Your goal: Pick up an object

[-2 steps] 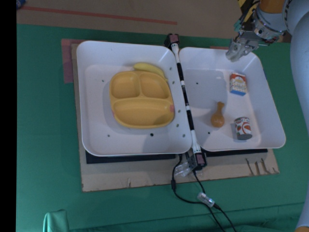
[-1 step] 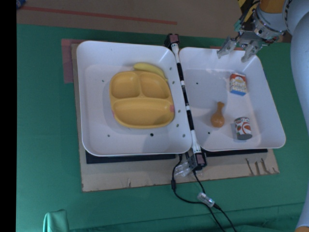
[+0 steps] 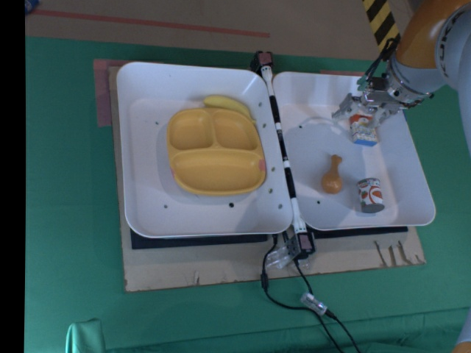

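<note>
In the left shallow white bin (image 3: 147,219) lies a yellow plastic plate with three compartments (image 3: 215,151), and a yellow banana (image 3: 228,104) touches its rim at 12 o'clock. In the right white bin (image 3: 412,197) an orange drumstick-shaped toy (image 3: 333,175) lies near the middle, and a small red and white can (image 3: 370,195) stands just beside it at 4 o'clock. At 1 o'clock from the toy, the two-finger gripper (image 3: 365,120) is directly over a small red, white and blue box (image 3: 363,130); whether it grasps the box I cannot tell. I judge the arm (image 3: 430,31) reaches here to pick this box
</note>
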You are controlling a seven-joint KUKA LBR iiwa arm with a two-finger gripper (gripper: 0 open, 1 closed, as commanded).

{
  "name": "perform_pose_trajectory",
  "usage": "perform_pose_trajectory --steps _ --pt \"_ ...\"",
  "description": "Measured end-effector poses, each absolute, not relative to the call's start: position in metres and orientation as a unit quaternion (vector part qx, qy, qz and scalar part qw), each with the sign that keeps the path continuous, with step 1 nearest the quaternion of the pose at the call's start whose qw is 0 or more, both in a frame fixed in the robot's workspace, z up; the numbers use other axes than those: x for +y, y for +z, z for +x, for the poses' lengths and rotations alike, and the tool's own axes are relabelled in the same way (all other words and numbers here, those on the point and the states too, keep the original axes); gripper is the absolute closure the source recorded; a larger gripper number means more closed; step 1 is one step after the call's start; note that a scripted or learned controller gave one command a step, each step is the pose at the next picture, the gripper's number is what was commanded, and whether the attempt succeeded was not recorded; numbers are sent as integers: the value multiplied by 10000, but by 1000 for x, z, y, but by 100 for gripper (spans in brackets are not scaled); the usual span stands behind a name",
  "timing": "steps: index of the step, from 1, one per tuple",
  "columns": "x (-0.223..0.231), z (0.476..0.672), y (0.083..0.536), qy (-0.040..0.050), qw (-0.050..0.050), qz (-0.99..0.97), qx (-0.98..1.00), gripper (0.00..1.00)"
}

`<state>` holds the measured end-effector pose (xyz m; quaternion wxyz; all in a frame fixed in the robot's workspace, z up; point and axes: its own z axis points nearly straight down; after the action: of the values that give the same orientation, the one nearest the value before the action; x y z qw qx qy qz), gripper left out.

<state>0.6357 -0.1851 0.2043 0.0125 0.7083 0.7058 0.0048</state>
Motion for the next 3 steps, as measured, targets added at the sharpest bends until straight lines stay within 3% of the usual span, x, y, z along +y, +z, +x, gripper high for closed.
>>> perform_pose_trajectory --steps 1,2,3 --pt "-191 604 199 97 247 7078 7059 0" --pt "-196 606 217 115 334 7102 7031 100" --pt "-189 657 320 23 78 7088 7053 100"
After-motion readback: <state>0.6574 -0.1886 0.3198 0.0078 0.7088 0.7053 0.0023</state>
